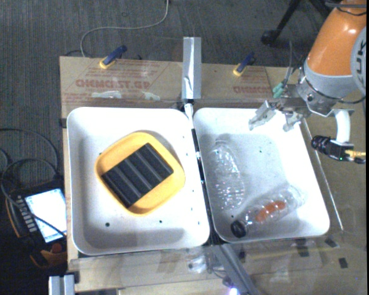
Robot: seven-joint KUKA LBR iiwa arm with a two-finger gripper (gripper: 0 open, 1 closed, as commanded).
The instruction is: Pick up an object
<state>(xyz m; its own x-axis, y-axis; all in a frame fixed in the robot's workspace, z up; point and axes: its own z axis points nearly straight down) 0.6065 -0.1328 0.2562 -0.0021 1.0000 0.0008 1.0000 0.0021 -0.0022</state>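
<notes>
L bin (86,226): yellow/black tray (141,171) | R bin (307,183): 2 clear bottles (226,174) (267,211) | end effector (275,119) fingers wide, holding nothing

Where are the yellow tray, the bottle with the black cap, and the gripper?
yellow tray (114,154): camera view, on its yellow rim, left bin.
bottle with the black cap (272,209): camera view, mid-body, right bin.
gripper (273,119): camera view, midway between fingertips.
</notes>
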